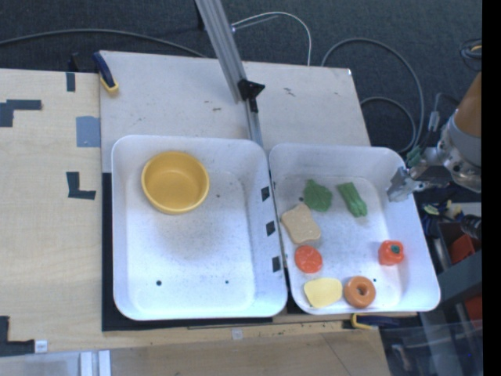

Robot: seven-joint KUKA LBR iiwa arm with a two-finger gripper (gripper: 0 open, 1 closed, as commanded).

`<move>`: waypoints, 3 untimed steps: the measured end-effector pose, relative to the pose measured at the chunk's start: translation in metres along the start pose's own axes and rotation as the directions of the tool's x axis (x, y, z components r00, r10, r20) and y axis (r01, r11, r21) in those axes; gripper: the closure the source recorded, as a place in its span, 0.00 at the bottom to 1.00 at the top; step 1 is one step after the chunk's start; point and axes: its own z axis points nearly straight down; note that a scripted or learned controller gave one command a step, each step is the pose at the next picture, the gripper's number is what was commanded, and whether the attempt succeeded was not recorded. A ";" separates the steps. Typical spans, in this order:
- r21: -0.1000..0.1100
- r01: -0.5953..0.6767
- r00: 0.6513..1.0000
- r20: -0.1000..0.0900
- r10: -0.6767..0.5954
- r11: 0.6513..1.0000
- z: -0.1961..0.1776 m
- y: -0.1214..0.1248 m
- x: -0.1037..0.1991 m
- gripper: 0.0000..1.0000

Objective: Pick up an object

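Note:
The right bin (337,157) holds several toy foods: a dark green leafy piece (318,196), a green pepper-like piece (353,199), a tan bread slice (300,225), a red tomato (308,259), a red-orange pepper (391,252), a yellow piece (322,292) and a brown donut (360,291). My gripper (401,185) hangs at that bin's right rim, to the right of the green pieces and above the red-orange pepper. Nothing shows between its fingers.
The left bin (125,233) holds a yellow bowl (175,181) at its upper left. A grey metal pole (223,37) slants down to the seam between the bins. Cables lie on the dark floor behind the bench. A blue-and-yellow clamp (106,72) sits at the board's upper-left corner.

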 end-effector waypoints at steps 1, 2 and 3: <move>0.006 0.004 1.000 -0.003 -0.004 1.000 0.014 0.012 0.053 1.00; 0.005 0.006 1.000 -0.004 -0.006 1.000 0.009 0.028 0.113 1.00; 0.007 0.004 1.000 -0.003 -0.004 1.000 0.023 0.042 0.162 1.00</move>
